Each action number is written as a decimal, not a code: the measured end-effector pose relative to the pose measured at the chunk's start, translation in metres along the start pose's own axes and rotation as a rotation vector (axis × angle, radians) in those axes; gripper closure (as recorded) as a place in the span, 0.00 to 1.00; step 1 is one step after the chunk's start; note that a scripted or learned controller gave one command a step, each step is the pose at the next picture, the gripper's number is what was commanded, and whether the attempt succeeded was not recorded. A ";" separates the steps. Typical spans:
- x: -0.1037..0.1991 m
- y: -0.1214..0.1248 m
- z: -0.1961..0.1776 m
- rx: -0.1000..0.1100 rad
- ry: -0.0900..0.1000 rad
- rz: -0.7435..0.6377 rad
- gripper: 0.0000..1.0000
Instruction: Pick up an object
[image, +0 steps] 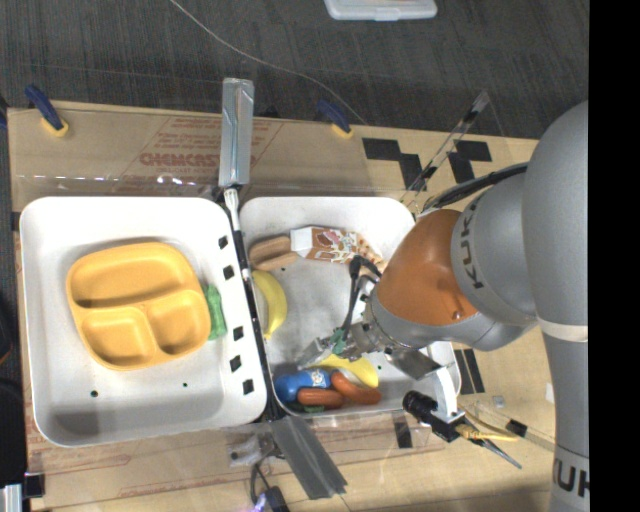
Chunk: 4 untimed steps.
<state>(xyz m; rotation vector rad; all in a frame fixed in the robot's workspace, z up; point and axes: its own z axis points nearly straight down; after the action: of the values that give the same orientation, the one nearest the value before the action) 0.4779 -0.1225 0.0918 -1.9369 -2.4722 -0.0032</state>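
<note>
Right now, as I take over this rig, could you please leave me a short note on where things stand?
Hand: low in the right bin, over the toy pile at its near end. Whether it is open or shut cannot be told from this view, and nothing visibly sits in it.
Right bin: yellow banana-like toy by the divider, a brown sausage-like piece and a printed packet at the far end, a blue toy, an orange hot-dog-like toy and a small yellow piece near the hand.
Left bin: yellow divided tray with a green item at its edge.
Done: the arm has reached the pile.
Left: grasp and lift one object.
</note>
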 end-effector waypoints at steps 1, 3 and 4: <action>-0.001 0.000 -0.009 0.001 0.000 -0.003 1.00; 0.029 0.051 -0.099 0.005 -0.001 0.541 0.00; 0.019 0.118 -0.099 0.002 -0.002 0.290 0.00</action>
<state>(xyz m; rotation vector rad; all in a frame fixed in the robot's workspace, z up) 0.5874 -0.0759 0.1911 -2.2738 -2.1674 0.0013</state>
